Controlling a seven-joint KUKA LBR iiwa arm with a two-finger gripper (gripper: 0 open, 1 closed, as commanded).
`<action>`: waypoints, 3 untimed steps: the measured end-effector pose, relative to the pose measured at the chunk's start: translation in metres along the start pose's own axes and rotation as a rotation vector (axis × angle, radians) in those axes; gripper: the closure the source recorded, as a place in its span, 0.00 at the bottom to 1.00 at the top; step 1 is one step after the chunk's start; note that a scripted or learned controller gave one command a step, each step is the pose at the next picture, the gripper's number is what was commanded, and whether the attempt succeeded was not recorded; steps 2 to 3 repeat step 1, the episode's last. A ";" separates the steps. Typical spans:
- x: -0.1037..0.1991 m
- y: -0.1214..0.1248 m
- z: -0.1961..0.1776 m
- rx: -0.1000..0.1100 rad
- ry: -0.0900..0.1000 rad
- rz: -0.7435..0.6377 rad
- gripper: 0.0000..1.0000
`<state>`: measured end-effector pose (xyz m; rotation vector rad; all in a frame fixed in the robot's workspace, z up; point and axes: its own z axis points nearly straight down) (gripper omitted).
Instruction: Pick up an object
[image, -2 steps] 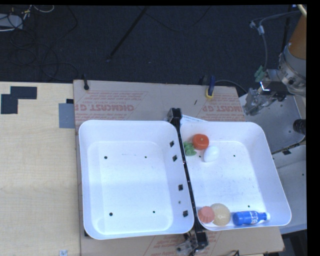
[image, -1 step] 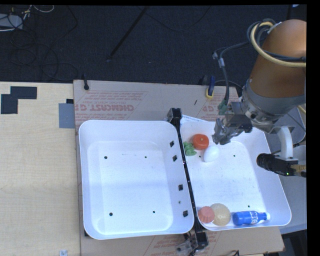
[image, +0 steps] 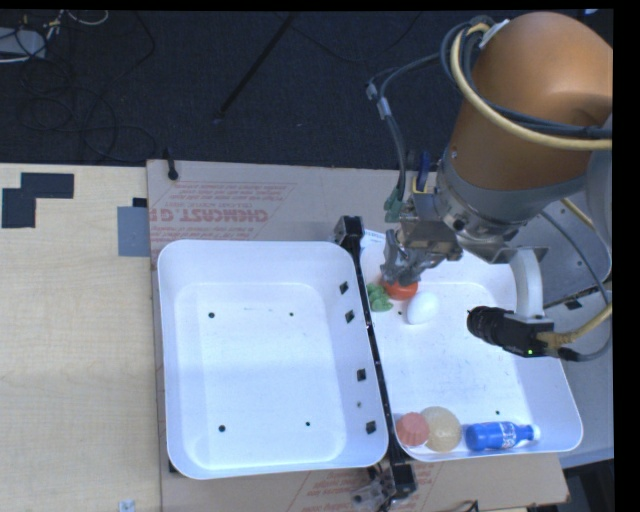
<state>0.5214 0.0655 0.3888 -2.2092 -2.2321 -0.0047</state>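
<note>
Two shallow white bins side by side on a cardboard sheet (image: 230, 205) over a pale wood bench (image: 70, 350), w/ a black clip strip (image: 362, 330) btwn them. Left bin (image: 165, 350): white floor w/ a few small dark dots. Right bin (image: 470, 380): all loose items in here. Grey arm w/ orange band (image: 530, 90) in from the right, bent down over right bin's far-left corner. Gripper (image: 400, 272) low in that corner, just beside the clip strip, directly over an orange-red piece (image: 402, 290). Piece partly hidden under gripper. Open or closed: can't tell from this angle. Piece actually gripped or not: can't tell either. Small green piece (image: 379, 296) touching the orange-red piece on the side toward the strip, approx against the bin wall. White egg-shaped item (image: 421, 308) just beside the orange-red piece, toward bin centre; touching or not, unclear. Along right bin's near edge, three more: pinkish-red ball (image: 412, 429) nr the near-left corner, pale yellow ball (image: 441, 428) touching it, blue bottle (image: 498, 436) on its side just beside the yellow ball, lengthwise along the edge toward the near-right corner. At the bench's far-left part, dark tape patches (image: 40, 195) & one grey patch (image: 130, 230). Beyond the far edge, dark floor w/ loose cables (image: 60, 30).
</note>
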 end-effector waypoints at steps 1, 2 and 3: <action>0.042 -0.047 0.009 0.007 -0.003 0.006 1.00; 0.042 -0.047 0.009 0.007 -0.003 0.006 1.00; 0.042 -0.047 0.009 0.007 -0.003 0.006 1.00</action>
